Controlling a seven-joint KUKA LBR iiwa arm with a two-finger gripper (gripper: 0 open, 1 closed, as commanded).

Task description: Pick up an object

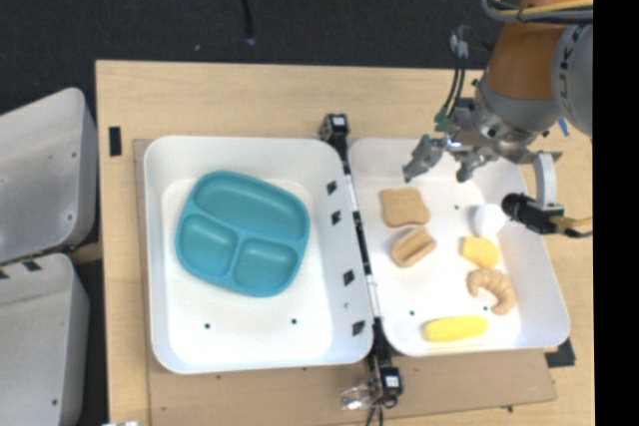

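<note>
The right bin (439,339) holds several food items: a slice of toast (404,207), a hot-dog bun (412,246), a yellow wedge (480,250), a croissant (492,288), a yellow corn cob (455,328) and a small white piece (488,217). My gripper (445,159) hangs over the bin's far side, above and to the right of the toast. Its two grey fingers are spread apart with nothing between them.
The left bin (170,334) carries a teal divided plate (243,232). A ridge with black clips (354,234) separates the bins. White chairs stand off the bench's left edge. Cables trail from the arm at the right.
</note>
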